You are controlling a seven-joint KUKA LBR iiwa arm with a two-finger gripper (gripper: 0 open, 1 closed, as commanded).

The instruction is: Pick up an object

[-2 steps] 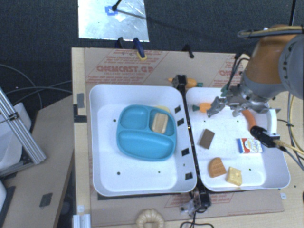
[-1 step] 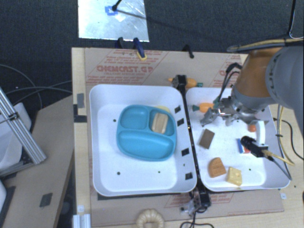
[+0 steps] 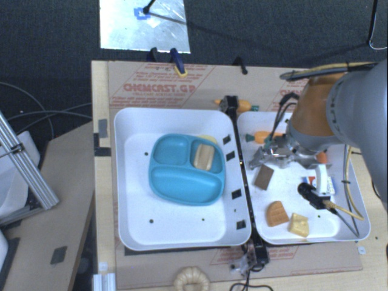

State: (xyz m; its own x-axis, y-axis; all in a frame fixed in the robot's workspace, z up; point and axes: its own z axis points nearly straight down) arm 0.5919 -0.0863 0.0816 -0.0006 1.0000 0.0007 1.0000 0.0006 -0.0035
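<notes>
1. Camera view looks down on the table [image 3: 151,80], on which two white bins are set side by side: the left bin [image 3: 130,180] and the right bin [image 3: 321,230].
2. The claw [image 3: 265,160] is seen low over the far-left part of the right bin, close to the wall next to the left bin. Whether it is wide or narrow cannot be told.
3. One brown block [image 3: 264,177] is seen just below the claw in the view. It lies so close that touch or a gap cannot be settled, and it is not seen to be held.
4. The block's long axis is tilted. One end is pointed up toward the claw, and the other toward the bin's near edge, leaning slightly to the view's left.
5. Further things are counted in the right bin, one of each:
   - an orange piece [image 3: 262,136] beyond the claw;
   - a tan rounded piece [image 3: 277,213];
   - a pale yellow piece [image 3: 298,224] just beside the tan one;
   - a white tube [image 3: 322,180] below the arm [image 3: 339,108].
6. One blue plate [image 3: 182,183] with three compartments is laid in the left bin. One beige block [image 3: 204,157] is contained in its far-right compartment.
</notes>
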